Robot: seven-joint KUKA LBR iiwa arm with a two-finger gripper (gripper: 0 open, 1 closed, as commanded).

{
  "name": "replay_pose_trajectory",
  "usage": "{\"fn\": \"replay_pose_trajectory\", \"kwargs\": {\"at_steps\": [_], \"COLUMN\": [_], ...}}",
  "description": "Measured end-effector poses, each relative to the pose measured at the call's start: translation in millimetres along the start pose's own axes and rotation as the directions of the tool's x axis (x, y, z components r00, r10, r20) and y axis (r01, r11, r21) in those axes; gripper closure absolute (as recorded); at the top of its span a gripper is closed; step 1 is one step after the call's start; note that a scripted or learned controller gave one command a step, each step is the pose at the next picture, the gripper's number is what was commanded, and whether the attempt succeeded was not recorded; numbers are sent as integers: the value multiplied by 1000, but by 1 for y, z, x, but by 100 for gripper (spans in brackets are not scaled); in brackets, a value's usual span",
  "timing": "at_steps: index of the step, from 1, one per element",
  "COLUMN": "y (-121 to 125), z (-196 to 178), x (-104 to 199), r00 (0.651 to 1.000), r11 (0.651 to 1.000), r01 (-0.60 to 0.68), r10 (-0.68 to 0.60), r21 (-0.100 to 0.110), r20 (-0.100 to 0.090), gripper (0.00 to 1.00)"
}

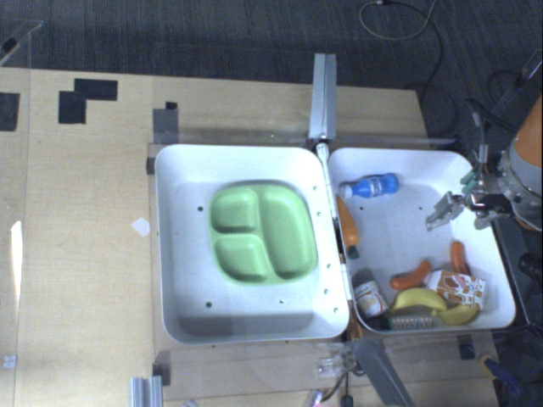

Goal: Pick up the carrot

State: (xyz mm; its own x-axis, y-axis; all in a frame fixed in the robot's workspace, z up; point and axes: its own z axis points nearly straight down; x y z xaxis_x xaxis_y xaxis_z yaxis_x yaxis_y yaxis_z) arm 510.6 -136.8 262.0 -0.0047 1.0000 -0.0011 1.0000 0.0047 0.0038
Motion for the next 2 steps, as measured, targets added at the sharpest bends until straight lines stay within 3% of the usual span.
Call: {"fn": "replay_pose_trajectory", "kwargs": {"at_steps": [1,2], "y": [51,46], "z": [-45,69], "x": [21,76], "r00": [1000,992], "r11": [1000,992], "r01": [-8,130], "r10": [8,-130], "r21": [-2,0], "r20": [-1,-1], "gripper": [0,0]}}
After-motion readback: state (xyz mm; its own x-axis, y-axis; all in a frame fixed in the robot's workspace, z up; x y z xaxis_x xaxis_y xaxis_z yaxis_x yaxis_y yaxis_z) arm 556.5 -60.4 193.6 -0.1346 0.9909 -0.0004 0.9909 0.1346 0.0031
